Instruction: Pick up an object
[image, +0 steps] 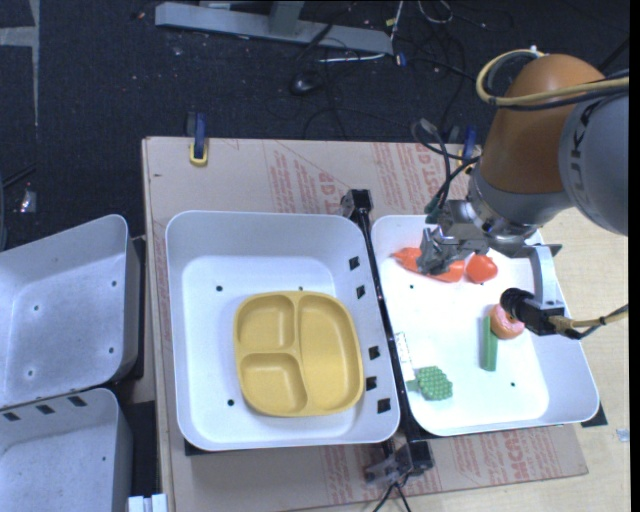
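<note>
My gripper reaches down into the back of the right bin, right over an orange-red object lying near the bin's back left. Its fingers sit against that object. A red round piece lies just to the right of the gripper. Further forward are a green stick with an orange and pink piece at its top end, and a green knobbly block.
The left bin holds a yellow divided plate. A black divider runs between the bins. A black cable fitting hangs over the right bin's right side. Grey trays stand at far left.
</note>
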